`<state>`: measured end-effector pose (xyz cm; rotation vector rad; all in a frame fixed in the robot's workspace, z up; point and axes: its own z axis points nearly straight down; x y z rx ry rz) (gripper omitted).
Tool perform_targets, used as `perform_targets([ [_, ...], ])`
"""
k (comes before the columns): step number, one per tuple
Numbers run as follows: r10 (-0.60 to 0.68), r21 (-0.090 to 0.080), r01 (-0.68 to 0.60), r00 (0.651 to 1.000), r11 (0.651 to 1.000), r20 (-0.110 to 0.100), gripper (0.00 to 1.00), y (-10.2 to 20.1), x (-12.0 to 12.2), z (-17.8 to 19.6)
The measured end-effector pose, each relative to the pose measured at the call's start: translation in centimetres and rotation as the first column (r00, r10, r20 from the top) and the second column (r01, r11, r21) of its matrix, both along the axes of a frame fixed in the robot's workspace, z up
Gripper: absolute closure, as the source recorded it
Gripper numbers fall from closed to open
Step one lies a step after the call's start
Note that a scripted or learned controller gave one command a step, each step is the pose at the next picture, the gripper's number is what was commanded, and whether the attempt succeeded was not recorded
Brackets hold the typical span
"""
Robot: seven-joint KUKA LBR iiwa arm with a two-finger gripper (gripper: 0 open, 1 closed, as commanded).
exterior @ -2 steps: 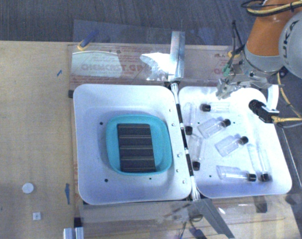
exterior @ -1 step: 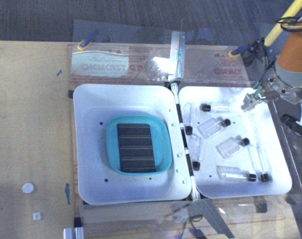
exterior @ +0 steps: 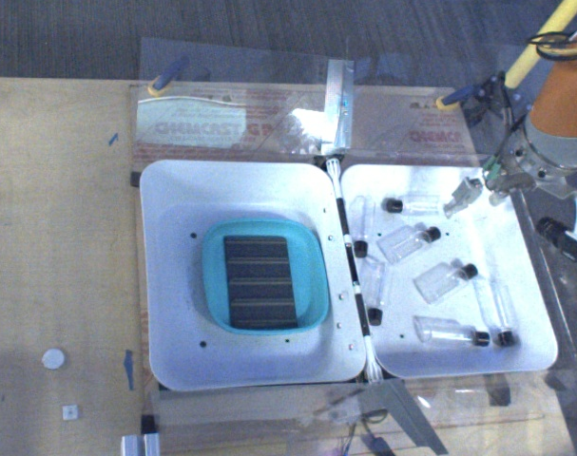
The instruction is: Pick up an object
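I see the arm (exterior: 559,112) cut off at the right edge, its gripper (exterior: 478,190) over the far side of the right bin (exterior: 530,345); whether it is clenched I cannot tell. The left bin (exterior: 174,350) holds one teal tray (exterior: 307,283) with a dark ribbed block (exterior: 259,281). About seven clear, black-capped vials (exterior: 445,280) lie scattered in the right bin, hard to separate against the white. Both bins sit on the tan bench (exterior: 50,207).

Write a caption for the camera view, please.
Gripper above right bin of clear vials; teal tray in left bin.
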<state>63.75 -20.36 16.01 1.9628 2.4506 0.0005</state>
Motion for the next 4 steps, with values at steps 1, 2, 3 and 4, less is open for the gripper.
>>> perform_targets([
  [1, 0.02, 0.001, -0.02, 1.0, 1.0, 0.0, 0.0, 3.0, -0.3, -6.2],
  [2, 0.037, 0.001, -0.037, 0.999, 0.999, 0.005, 0.0, 6.8, -3.1, -7.2],
  [3, 0.081, -0.001, -0.081, 0.997, 0.997, 0.006, 0.0, 5.1, -7.2, -7.1],
  [4, 0.157, -0.001, -0.157, 0.988, 0.988, 0.005, 0.0, 1.6, -0.2, -7.2],
])
